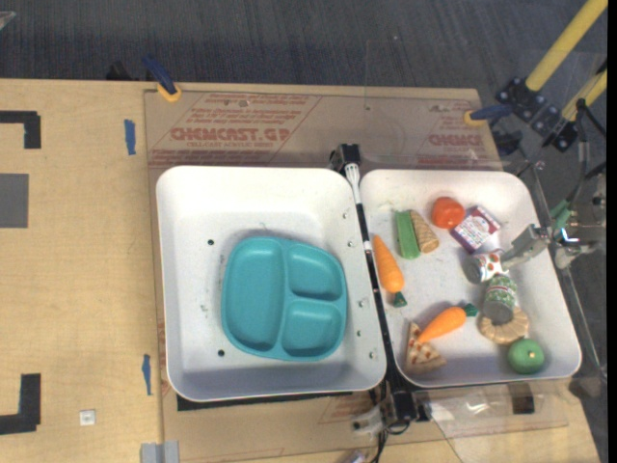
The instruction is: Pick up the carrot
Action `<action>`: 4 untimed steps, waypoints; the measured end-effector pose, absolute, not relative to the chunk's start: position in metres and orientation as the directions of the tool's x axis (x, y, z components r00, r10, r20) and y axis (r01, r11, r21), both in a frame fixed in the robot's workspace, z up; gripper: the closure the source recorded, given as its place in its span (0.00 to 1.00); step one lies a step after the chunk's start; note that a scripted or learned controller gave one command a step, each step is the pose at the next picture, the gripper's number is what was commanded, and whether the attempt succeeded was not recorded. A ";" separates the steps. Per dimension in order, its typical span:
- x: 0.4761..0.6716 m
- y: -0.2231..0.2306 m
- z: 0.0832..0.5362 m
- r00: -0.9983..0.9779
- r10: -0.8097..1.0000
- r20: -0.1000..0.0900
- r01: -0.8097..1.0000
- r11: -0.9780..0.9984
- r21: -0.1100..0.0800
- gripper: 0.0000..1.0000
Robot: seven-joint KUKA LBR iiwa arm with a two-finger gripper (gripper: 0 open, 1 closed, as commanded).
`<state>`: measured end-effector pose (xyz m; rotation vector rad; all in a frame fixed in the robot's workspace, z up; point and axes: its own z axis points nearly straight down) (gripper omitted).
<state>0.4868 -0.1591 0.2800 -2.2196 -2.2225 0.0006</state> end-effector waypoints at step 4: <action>0.483 -0.099 0.090 -0.159 0.987 0.001 0.987 0.159 0.010 0.00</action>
